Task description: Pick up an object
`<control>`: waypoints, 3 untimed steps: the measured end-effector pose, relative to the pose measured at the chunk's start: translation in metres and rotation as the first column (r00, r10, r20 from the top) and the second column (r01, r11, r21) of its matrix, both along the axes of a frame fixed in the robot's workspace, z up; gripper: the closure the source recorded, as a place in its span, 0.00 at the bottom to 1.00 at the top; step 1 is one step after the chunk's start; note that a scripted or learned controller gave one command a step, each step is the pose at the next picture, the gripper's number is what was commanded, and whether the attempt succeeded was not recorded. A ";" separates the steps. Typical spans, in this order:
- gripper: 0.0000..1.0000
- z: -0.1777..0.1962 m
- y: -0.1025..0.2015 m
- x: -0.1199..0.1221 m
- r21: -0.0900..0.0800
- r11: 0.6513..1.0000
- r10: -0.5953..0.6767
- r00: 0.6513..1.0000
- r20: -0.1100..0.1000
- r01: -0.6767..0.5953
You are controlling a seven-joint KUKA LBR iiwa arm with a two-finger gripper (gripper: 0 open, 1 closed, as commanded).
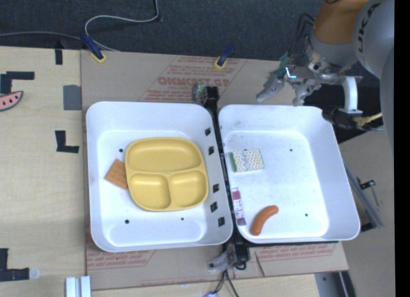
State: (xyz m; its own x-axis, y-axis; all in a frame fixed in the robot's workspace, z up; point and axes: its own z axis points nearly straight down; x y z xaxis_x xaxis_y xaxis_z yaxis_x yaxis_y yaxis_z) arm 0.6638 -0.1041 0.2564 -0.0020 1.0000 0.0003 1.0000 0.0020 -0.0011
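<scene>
In the right bin (333, 161) lie an orange sausage (263, 219) near the front, a small patterned packet (247, 160) toward the left, and a thin pink-labelled strip (237, 205) along the left wall. My gripper (282, 89) hangs above the bin's far rim, its two fingers spread apart with nothing between them. The left bin (102, 225) holds a yellow divided plate (168, 173) with a tan cracker (116, 174) tucked at its left edge.
The bins sit side by side on a cardboard sheet (173, 78) on the bench. Yellow clips (223, 59) pin the sheet's far edge. A cable (122, 17) loops over the dark floor behind. The arm's orange band (339, 14) is at the upper right.
</scene>
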 end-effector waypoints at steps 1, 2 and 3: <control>0.00 -0.171 0.005 0.005 0.000 1.000 0.000 1.000 0.002 0.000; 1.00 -0.161 0.005 0.005 -0.001 1.000 0.001 1.000 0.003 -0.001; 0.00 -0.161 0.005 0.005 -0.001 1.000 0.001 1.000 0.003 -0.001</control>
State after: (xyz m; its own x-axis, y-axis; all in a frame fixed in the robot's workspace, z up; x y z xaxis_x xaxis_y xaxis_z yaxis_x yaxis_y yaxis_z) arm 0.6691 -0.0990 0.0954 -0.0032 1.0000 -0.0006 1.0000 0.0032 0.0018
